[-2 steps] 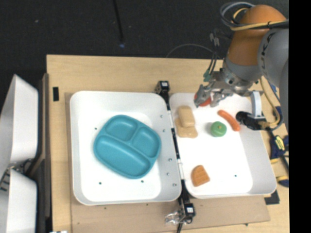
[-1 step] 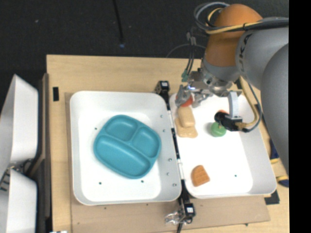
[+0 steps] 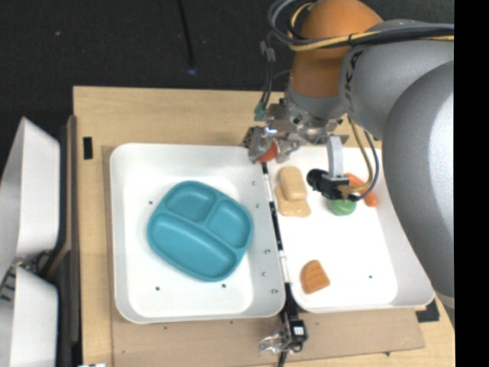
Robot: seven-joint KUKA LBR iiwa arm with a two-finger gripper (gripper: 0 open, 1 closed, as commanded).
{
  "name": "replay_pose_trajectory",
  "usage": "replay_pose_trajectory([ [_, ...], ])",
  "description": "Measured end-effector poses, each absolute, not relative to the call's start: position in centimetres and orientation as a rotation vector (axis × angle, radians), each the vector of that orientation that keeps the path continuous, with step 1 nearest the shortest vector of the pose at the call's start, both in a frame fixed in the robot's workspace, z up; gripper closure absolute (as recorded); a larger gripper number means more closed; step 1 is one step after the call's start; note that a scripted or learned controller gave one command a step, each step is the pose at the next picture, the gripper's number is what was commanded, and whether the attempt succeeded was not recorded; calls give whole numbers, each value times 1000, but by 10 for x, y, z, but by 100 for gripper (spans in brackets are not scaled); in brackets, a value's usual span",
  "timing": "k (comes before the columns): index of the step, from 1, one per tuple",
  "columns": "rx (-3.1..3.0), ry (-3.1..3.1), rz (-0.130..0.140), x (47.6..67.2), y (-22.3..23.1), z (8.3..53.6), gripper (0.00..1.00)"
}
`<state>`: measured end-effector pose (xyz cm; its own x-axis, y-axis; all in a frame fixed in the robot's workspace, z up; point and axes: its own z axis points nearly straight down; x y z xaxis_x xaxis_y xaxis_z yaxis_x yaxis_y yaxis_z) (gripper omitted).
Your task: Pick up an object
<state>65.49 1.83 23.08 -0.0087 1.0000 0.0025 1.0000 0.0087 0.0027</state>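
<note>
tool at back edge between bins, grip state can't tell (fingers obscured) | right bin: tan block, orange wedge, green piece | left bin: teal plate

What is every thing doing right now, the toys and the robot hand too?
Blue plate: lying flat in the left bin.
Tan bread piece: lying in the right bin, near the divider.
Orange wedge: lying alone, lower down.
Green piece: lying partly under the black part.
Gripper: at the bins' top edge.
</note>
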Motion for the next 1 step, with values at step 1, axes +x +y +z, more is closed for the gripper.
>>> replay_pose_trajectory([
  [1,2212,2231,4,652,71,244,100],
])
